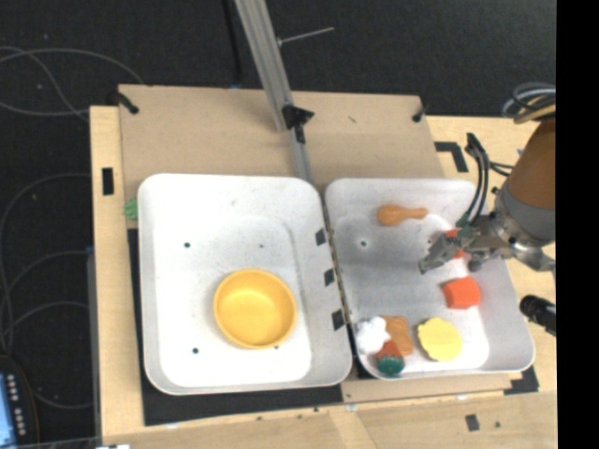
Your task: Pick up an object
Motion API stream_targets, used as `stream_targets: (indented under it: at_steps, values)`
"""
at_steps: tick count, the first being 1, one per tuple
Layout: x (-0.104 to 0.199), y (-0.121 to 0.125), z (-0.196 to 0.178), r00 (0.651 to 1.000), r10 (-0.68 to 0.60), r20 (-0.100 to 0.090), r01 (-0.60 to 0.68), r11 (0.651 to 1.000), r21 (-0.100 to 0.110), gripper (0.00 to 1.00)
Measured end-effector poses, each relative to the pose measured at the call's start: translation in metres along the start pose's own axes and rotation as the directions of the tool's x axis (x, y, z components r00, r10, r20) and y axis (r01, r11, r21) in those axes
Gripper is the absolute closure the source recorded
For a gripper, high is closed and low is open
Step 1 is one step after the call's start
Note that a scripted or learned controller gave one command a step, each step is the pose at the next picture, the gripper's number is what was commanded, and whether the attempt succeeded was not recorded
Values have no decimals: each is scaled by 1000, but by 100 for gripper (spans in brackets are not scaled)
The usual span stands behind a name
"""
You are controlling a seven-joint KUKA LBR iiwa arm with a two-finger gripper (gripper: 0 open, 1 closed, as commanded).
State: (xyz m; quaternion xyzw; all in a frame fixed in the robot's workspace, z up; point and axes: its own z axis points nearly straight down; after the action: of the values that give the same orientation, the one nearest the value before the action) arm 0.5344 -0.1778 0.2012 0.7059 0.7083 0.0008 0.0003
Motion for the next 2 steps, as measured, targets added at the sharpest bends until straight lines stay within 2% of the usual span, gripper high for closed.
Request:
stream_targets:
  at_steps: [1,2]
  values:
    - [0,0,0,1000,1,0,-1,1000,0,0]
    - [-3,-3,40,1000,4,2,-4,1000,1,0]
